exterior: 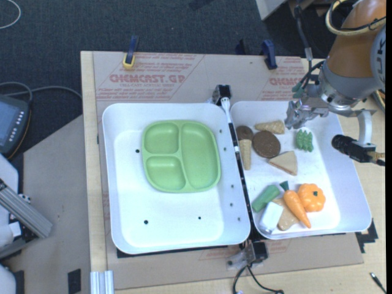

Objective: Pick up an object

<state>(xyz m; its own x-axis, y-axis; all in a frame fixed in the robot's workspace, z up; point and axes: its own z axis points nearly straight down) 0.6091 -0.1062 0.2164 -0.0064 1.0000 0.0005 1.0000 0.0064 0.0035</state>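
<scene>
The gripper [298, 118] hangs over the upper part of the right bin [353, 192], just above the toy food, so the task looks to be at the approach step with nothing lifted yet; whether the tool is released or clenched cannot be told from this slant. The nearest candidates are the tan wedge [271, 127] just to its left and the small green piece [304, 141] just below it, both lying on the bin floor. The next move likely calls for centring over one piece and descending.
</scene>
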